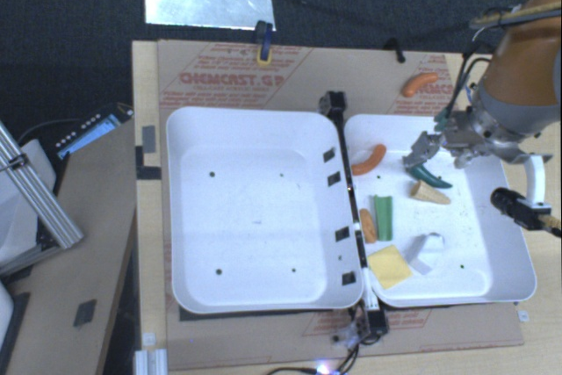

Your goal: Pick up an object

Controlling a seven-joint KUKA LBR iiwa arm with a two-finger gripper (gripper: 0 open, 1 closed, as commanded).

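My gripper (421, 155) hangs over the upper middle of the right bin (509, 277), reaching in from the right. Just below it lie a teal curved piece (434, 180) and a tan wedge (431, 195). An orange sausage (370, 158) lies to the gripper's left near the bin's divider side. Lower in the same bin lie a green block (384, 217), a small orange piece (368, 227), a yellow cheese slice (389, 266) and a pale grey piece (427, 248). Nothing shows held in the gripper.
The left bin (189, 277) stands beside the right one, with black clips (344, 233) along the shared edge. A second orange sausage (420, 84) lies on the cardboard behind the right bin. A yellow and blue clamp (263, 44) sits at the back edge.
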